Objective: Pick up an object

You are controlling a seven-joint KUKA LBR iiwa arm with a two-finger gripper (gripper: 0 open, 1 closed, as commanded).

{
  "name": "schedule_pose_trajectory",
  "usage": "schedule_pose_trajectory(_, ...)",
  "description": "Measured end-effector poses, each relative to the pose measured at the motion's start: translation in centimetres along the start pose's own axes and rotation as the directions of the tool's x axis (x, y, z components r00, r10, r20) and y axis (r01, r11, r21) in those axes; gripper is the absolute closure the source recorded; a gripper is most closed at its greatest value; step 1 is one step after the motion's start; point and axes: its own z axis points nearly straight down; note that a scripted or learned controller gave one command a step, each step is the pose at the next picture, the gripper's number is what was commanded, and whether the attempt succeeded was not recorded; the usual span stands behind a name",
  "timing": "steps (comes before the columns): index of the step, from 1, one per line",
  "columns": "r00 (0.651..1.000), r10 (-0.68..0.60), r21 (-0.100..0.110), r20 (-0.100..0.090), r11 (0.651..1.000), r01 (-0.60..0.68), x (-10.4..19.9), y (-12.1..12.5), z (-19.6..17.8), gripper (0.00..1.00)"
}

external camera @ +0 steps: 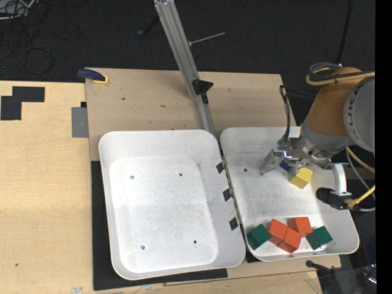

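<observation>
Apparently mid-attempt: the jaws [283, 159] sit low in the right bin [257, 146], close by the yellow block [301, 177].

Whether the yellow block is gripped or merely lying just beside the jaws, I cannot tell from here, nor how far apart they stand; the wrist hides the tips. My reading: the reach into the bin is done, a secure grasp and the lift are left, so the task is at most half through. Count in the right bin: one yellow block near the arm; at the near edge a cluster of two green blocks [258, 235] and, as far as I can separate them, three orange-red blocks [285, 233], touching one another. Left bin [110, 144]: no objects seen. Both bins rest side by side on the desk [141, 103].
</observation>
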Motion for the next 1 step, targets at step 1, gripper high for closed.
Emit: schedule_pose_trajectory(1, 1.000, 0.001, -0.007, 0.002, 1.000, -0.001, 0.07, 0.07, 3.06, 0.00)
